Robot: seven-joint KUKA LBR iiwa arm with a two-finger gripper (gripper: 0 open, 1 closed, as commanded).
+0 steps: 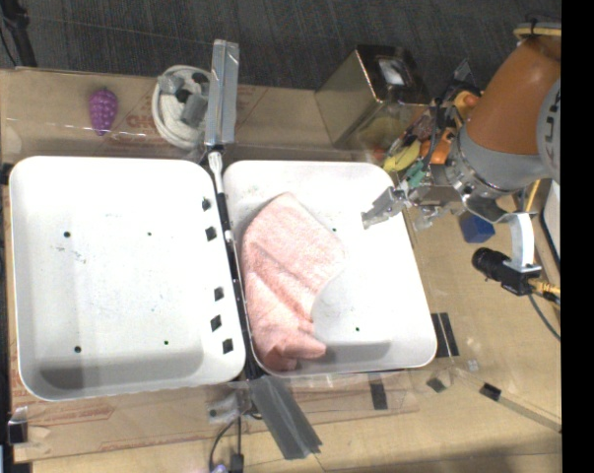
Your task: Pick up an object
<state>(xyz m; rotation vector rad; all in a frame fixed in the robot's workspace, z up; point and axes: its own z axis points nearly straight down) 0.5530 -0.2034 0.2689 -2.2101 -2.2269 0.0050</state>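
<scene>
The right bin point(400, 294) has bare floor along its three-o'clock side, and the left bin point(109, 274) lies open. The gripper point(383, 208) hovers over the right bin's one-o'clock corner, grasping nothing; whether it is released or clenched I cannot tell. The pink cloth point(287, 279) lies at its eight o'clock, apart, against the bin's nine-o'clock wall.

Bright, even light; slight softness.

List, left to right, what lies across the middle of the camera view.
Left shallow white bin → row of black clips along the divider → folded pink cloth in the right shallow white bin → claw → grey arm with orange band.
</scene>
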